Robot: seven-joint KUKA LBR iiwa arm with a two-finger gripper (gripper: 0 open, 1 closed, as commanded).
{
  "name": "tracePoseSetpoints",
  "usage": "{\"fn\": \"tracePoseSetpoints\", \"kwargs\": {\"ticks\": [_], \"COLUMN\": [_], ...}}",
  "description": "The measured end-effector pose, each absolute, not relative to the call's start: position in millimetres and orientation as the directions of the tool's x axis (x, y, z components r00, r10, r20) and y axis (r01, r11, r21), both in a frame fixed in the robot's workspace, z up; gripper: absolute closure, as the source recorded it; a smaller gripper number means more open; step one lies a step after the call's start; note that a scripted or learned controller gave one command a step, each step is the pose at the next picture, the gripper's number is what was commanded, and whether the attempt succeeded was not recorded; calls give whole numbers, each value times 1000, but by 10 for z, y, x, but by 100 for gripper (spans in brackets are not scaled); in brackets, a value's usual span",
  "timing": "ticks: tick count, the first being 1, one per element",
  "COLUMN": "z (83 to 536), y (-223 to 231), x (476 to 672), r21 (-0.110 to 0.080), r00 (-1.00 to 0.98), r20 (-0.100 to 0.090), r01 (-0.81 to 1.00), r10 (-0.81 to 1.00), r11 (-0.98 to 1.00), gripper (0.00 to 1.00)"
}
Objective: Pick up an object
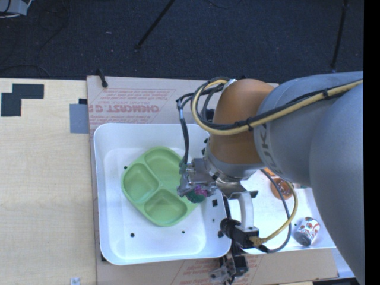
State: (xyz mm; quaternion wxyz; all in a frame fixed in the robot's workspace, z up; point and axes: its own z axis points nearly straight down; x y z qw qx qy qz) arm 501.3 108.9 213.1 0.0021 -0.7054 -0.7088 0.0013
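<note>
Nearest to us, along the bottom edge of the view, we see the cable bundle (240,236) looping down from the arm, and to its right a small patterned round object (306,230) lying in the right bin (297,245). Moving up, we come to the left bin (107,159), where a light green divided plate (153,186) lies flat on the floor, tilted so its long axis runs from upper left to lower right. Its three compartments look bare, the plastic smooth and pale with raised ridges between the sections. Our gripper (195,190) sits right at the plate's right edge, low over the bin, so the plate lies directly to the left of it in the view, touching or nearly so. Something dark teal and purple shows at the tip, but we cannot tell whether that belongs to the tool or is a small thing caught there, and we cannot tell how wide the tool stands. We judge that any lift will turn on that rim contact: a thin raised edge is a hard thing to catch securely. Beyond, an orange object (281,187) peeks out past the arm in the right bin, and the arm's orange band (240,120) bulks over the divide between the bins.
</note>
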Motion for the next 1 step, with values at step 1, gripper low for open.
{"fn": "tracePoseSetpoints", "kwargs": {"ticks": [1], "z": [2136], "y": [1069], "x": [5011], "r21": [-5], "r00": [-2], "r20": [-1], "r01": [1000], "r10": [1000], "r11": [2], "gripper": [0]}}
